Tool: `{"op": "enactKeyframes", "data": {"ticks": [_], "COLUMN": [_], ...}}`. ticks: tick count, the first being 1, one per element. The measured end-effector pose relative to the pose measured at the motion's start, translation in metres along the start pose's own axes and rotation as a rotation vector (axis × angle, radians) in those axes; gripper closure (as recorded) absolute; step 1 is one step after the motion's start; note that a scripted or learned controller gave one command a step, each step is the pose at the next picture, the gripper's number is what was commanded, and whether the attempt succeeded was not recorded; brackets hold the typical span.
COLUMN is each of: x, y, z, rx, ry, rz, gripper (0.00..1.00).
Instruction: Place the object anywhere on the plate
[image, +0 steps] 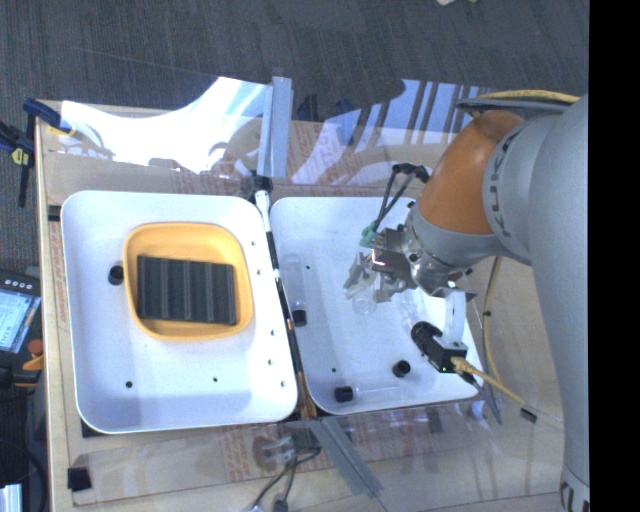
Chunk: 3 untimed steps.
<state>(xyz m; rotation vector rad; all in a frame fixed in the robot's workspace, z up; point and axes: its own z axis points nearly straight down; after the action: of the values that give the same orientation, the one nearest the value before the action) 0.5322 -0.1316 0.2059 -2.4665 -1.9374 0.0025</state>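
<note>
Well, my gripper hangs low over the right bin, and I cannot tell if it is spread or pinching anything. Just under it I see a clear, glassy-looking object, hard to make out. I think it is light and slippery, so I would take it by its middle. The yellow plate sits in the left bin, well apart.

Two bins stand side by side on the bench. In the left bin a plate lies near the middle, and a ridged block rests on it. The gripper hangs over the middle of the right bin, the arm coming from the right.
</note>
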Motion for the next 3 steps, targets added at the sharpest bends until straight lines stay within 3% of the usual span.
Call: {"op": "enactKeyframes", "data": {"ticks": [1,2,3], "x": [0.000,0.073,0.141], "y": [0.000,0.012,0.011], "z": [0.000,-0.001,0.007], "rx": [0.000,-0.003,-0.004], "ry": [0.000,-0.003,-0.003], "rz": [0.000,-0.260,-0.368], "gripper": [0.00,0.00,0.00]}}
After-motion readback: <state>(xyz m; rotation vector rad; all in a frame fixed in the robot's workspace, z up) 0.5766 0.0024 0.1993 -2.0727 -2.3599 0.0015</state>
